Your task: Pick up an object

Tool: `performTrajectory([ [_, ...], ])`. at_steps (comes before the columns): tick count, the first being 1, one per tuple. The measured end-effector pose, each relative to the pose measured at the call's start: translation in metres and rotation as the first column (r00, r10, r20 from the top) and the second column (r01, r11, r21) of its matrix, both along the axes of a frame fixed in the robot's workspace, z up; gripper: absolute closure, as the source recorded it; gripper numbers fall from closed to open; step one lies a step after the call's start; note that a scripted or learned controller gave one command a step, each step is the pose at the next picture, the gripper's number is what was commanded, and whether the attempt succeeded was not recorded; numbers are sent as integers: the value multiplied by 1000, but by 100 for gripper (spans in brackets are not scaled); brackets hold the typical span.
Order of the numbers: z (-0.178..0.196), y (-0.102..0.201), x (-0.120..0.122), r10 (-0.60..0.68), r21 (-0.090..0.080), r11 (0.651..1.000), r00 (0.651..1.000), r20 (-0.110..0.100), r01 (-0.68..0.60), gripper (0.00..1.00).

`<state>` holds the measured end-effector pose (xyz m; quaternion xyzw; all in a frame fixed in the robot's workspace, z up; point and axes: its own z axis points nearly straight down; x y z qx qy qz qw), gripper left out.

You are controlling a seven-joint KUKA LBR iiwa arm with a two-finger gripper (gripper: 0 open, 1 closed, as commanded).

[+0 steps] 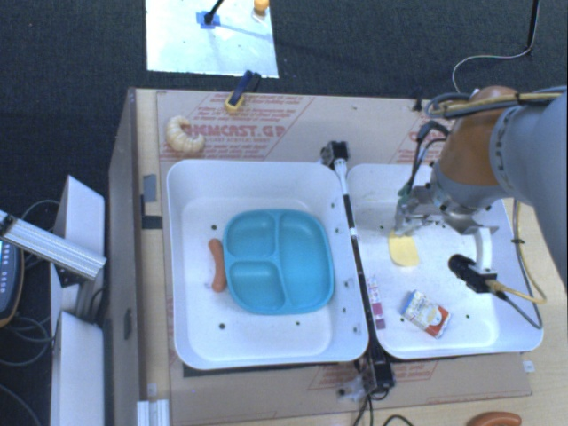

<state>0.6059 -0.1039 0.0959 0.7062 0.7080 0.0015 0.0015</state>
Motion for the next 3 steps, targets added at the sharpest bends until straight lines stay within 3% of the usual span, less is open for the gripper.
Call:
performTrajectory([
  [1,0,0,0,0,0,1000,1000,0,0,0],
  [2,-11,14,0,1,1,1000,1000,-3,-1,0],
  [3,0,13,1,2,1,1000,1000,0,-2,100],
])
